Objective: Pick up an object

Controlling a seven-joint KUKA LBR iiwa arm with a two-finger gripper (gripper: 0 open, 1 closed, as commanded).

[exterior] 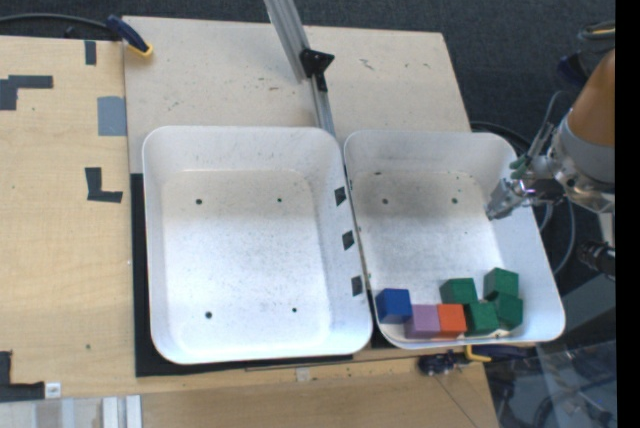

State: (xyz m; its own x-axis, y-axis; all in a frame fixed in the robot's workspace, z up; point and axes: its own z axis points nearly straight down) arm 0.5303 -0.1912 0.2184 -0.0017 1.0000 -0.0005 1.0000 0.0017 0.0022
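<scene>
- Nearest the camera, along the front wall of the right bin, sits a huddle of small blocks, its long axis running left to right, parallel to that wall.
- Counted from the left: one blue block, one purple block, one orange block, then green blocks packed together (three or four; the edges blur into each other).
- The blue, purple and orange ones touch in a row; the greens are stacked against the orange one's right side, reaching toward the bin's right corner.
- The left bin lies just beside the right one, rims touching.
- Farther back, the gripper hangs over the right bin's right rim, well apart from the blocks, pointing down-left; I cannot tell how its fingers are set.
</scene>
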